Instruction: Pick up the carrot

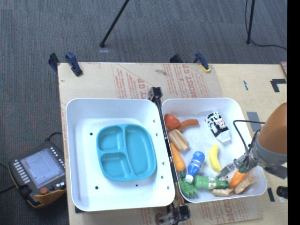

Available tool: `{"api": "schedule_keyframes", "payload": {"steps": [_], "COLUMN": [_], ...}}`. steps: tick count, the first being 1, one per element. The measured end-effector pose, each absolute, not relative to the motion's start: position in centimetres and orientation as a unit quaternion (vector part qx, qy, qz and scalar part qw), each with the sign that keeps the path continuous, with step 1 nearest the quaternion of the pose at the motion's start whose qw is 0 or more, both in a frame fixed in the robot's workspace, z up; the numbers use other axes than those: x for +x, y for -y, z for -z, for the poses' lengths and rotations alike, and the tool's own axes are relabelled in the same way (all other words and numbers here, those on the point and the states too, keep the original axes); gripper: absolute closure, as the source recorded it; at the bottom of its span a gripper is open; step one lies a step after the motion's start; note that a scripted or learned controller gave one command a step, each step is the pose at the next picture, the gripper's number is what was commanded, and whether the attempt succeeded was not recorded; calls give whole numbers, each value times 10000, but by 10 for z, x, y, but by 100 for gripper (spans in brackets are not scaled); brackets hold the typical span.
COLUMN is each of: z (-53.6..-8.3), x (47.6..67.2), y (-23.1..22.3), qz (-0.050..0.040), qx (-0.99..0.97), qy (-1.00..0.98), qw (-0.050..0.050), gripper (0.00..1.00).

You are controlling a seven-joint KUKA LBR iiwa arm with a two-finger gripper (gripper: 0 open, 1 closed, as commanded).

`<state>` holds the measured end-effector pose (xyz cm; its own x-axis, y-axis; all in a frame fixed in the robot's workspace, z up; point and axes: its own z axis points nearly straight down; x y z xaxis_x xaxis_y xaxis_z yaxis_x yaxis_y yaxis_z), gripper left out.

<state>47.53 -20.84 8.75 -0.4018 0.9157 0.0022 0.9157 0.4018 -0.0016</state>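
With the carrot [237, 177] seen pinched between the jaws of the gripper [236, 171], it should be lifted straight up, clear of the green bottle [209, 182] beside them.

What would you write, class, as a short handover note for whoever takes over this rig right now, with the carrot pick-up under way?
Claw: low in the right white bin's near right corner, at a small orange carrot piece; whether it grips is unclear.
Things: a longer orange carrot lies along that bin's left wall, beside the hot dog bun and blue bottle. The teal divided plate sits in the left white bin.
Done: arm has reached the bin.
Left: confirm a grasp and lift a carrot.
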Motion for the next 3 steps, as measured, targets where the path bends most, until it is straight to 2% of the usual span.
{"api": "schedule_keyframes", "payload": {"steps": [1,2,3], "z": [-89,-115,-115], "x": [488,476,476], "y": [156,113,114], "qz": [8,6,6], "qx": [-4676,-3797,-3803], "qy": [8839,9251,9249], "qw": [-34,-5,-3], "gripper": [0,0,0]}}
